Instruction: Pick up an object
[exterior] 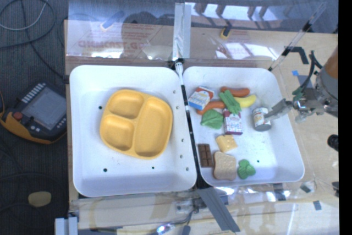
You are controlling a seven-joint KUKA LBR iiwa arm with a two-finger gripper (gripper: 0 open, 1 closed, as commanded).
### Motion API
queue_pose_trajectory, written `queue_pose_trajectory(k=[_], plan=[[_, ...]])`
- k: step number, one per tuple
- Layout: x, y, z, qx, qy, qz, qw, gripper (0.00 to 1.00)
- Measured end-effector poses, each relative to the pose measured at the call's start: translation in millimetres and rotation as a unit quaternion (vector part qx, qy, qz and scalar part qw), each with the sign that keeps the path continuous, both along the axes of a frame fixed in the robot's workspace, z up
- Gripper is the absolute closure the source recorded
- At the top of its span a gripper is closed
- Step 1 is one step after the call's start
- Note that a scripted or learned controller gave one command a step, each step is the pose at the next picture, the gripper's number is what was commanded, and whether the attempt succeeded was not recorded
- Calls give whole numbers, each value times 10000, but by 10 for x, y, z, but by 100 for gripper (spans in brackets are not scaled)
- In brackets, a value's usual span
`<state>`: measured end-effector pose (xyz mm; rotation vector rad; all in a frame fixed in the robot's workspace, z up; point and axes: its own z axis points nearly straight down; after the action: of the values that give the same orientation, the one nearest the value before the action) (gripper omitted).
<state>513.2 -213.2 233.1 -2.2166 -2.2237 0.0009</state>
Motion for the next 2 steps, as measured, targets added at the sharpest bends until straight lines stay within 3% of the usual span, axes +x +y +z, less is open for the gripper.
queue_pose_trajectory(k=[1, 2], plan=[[663, -18, -1137, 10, 11, 264, 9997, 0], [796, 28, -1360, 5, -75, 568, 9984, 0]])
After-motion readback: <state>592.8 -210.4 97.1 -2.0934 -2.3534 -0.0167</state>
